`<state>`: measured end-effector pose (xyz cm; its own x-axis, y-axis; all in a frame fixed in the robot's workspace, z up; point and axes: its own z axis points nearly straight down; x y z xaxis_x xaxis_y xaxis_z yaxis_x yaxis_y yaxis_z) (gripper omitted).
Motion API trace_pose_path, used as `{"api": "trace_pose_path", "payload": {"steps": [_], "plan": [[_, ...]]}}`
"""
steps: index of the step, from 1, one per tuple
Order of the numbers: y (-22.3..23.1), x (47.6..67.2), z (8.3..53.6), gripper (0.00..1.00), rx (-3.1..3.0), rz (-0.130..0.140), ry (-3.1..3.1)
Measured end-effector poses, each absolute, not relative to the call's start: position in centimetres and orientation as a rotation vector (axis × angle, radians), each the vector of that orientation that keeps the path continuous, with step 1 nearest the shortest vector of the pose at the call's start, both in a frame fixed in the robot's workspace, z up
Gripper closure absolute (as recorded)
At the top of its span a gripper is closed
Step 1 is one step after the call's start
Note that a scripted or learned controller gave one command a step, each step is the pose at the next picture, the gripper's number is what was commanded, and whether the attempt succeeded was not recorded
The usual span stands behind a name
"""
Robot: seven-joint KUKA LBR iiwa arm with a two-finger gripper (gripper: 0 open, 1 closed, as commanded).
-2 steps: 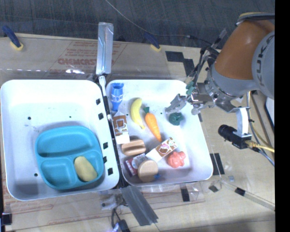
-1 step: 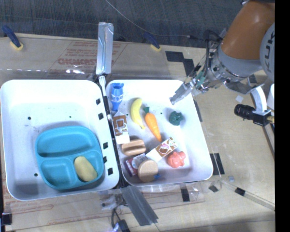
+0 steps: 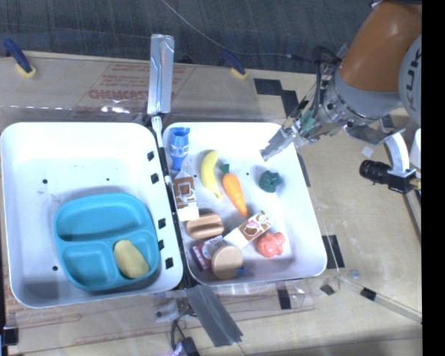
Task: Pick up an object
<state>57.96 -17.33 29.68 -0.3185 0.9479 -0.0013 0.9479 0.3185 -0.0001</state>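
My gripper (image 3: 273,148) hangs over the far right corner of the right bin (image 3: 311,228), with nothing seen in it. Just below it lies a small dark green object (image 3: 269,180). Further left are an orange carrot (image 3: 234,191), a yellow banana (image 3: 209,172) and a blue bottle (image 3: 179,145). Along the bin's near side lie a brown and white carton (image 3: 184,196), a brown bun (image 3: 205,225), a patterned packet (image 3: 252,227), a red fruit (image 3: 271,244) and a tan round block (image 3: 226,259).
The left bin (image 3: 30,162) holds a blue divided plate (image 3: 96,228) with a yellow potato-like object (image 3: 131,259) in its near right section. A metal post (image 3: 161,73) rises behind the wall between the two bins.
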Motion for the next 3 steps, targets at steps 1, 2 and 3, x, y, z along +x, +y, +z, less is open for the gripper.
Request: {"api": "trace_pose_path", "payload": {"steps": [1, 2, 3], "plan": [[-17.4, 52.3, 11.1, 0.0, 1.801, -0.006, 2.587], [-18.4, 54.4, 19.0, 0.0, 1.572, 0.001, 2.715], [-14.3, 49.1, 11.5, 0.0, 1.528, 0.001, 2.746]]}}
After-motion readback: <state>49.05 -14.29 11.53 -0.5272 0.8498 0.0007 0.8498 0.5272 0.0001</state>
